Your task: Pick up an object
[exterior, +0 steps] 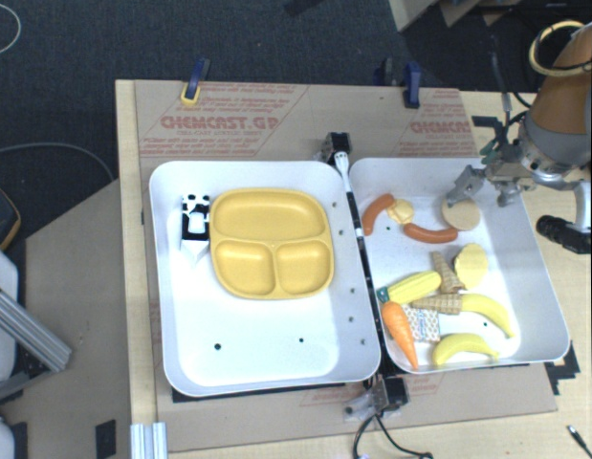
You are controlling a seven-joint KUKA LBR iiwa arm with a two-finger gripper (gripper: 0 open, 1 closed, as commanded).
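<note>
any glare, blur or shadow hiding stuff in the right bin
Camera view: light is even and soft, no strong glare on the right bin; the food is fairly sharp, casting faint shadows; the hand at the bin's far edge looks slightly soft.

- A curved orange sausage (375, 212) lies near the far left of the right bin (535, 256), with a small pale round piece (402, 211) touching its right end.
- A second sausage (430, 232), reddish-orange, lies flat just beside them.
- A tan round disc (461, 216) sits further right.
- A pale yellow lemon-like lump (471, 263) rests mid-bin.
- A corn cob (412, 286) lies slanted beside a waffle cone (445, 293).
- Two bananas (487, 311) (462, 348) curve along the near right.
- A carrot (400, 333) points toward the near edge, beside a checked packet (426, 326).
</note>
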